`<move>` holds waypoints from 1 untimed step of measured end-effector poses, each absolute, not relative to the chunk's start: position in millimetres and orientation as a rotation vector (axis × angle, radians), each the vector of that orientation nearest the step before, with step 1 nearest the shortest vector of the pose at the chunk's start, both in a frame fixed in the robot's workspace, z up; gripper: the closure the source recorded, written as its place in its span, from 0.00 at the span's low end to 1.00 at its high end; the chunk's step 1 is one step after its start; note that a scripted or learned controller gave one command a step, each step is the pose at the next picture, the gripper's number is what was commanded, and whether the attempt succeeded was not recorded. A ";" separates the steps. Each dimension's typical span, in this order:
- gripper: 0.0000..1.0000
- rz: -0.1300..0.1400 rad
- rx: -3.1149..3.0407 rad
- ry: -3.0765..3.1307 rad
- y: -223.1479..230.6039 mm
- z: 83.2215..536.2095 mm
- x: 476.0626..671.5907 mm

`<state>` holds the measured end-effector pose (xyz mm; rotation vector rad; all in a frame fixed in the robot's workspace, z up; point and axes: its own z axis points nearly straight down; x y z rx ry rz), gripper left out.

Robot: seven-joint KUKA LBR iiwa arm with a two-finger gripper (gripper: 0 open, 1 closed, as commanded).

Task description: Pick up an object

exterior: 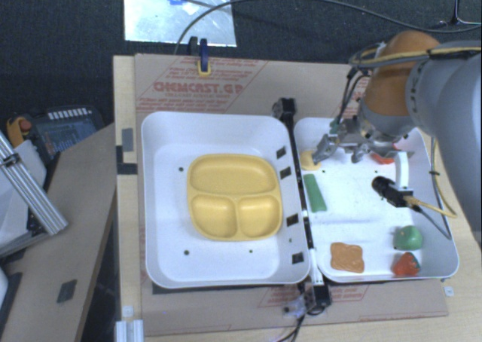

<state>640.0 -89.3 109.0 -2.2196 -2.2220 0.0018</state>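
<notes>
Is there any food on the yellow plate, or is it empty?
Empty. All three sections of the yellow plate show bare yellow, with nothing lying in them.

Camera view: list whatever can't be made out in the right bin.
- Red-orange thing: mostly hidden under the end effector; kind unclear.
- Pale yellow thing: partly covered by the end effector; full shape unclear.
- Right bin, far right corner: covered by the arm.

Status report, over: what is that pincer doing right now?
Pincer open, nothing in it, low over right bin. Yellow piece and green stick nearest. Path looks clear.
</notes>
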 end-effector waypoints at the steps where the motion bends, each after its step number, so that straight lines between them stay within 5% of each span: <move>1: 1.00 -0.004 -2.222 -2.225 -89.6 122.6 641.9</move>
